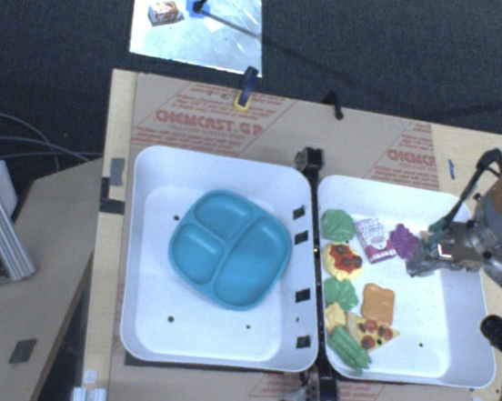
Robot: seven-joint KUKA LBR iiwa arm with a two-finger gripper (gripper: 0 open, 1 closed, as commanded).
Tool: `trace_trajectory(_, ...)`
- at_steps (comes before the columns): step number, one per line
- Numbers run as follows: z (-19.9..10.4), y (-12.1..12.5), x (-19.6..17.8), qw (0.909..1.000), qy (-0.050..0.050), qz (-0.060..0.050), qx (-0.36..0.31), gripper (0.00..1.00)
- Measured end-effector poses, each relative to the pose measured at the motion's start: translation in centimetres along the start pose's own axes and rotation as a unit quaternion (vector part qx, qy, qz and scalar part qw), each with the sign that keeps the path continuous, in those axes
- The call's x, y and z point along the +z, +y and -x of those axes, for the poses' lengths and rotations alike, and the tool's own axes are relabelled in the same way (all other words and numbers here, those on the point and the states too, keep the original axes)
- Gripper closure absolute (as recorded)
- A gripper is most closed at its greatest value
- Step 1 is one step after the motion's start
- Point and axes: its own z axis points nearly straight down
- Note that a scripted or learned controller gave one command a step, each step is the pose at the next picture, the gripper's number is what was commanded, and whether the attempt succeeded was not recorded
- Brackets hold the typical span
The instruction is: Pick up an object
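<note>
While the gripper (429, 257) is hovering at right of frame — jaw state I cannot tell — purple grapes (402, 239) are lying just beside it in the right bin (464, 361).

— What are you looking at under everything?

— You see a bench (62, 243) topped with a brown sheet (270, 124) printed in red letters, filling the frame's middle.

— And directly on it?

— You have two white bins side by side: the left bin (139, 318) and the right bin (450, 359), touching along a central divider.
</note>
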Motion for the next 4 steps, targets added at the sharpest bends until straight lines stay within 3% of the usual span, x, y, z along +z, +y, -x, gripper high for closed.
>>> trace_trajectory(2,-11.9,0.2,4.9,1.0,0.001,-0.005,0.0,1.0)
trace_trajectory(3,-17.8,0.1,-2.4,1.0,0.002,-0.001,0.0,1.0)
trace_trajectory(4,-16.7,1.9,-21.6,1.0,0.002,0.006,0.002,1.0)
